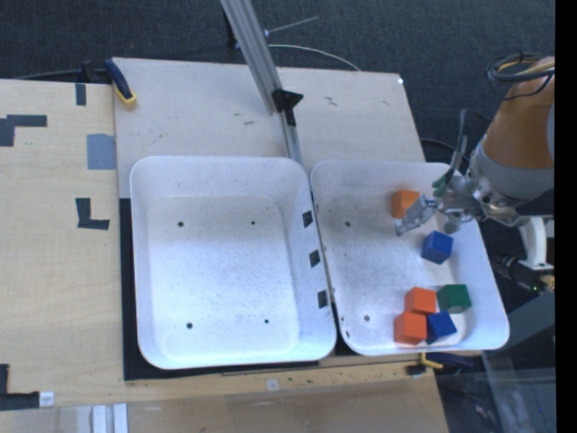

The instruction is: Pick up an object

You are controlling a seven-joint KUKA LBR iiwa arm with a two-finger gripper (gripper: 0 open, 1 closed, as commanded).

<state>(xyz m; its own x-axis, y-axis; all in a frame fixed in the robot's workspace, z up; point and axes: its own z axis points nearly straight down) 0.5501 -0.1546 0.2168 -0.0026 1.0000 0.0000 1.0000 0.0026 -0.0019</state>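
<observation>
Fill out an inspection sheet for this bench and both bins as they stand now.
Surface: pale bench bearing left bin and right bin, side by side.
Job's things: in the right bin, orange block by the gripper, blue block alone; near corner cluster of orange cubes, green block, second blue block.
Clutter: grey and dark tape marks on the bench.
Grippers: gripper low over the right bin beside the orange block.
Cables: thin wire behind the bench.
Surroundings: slanted metal rail, dark floor.
</observation>
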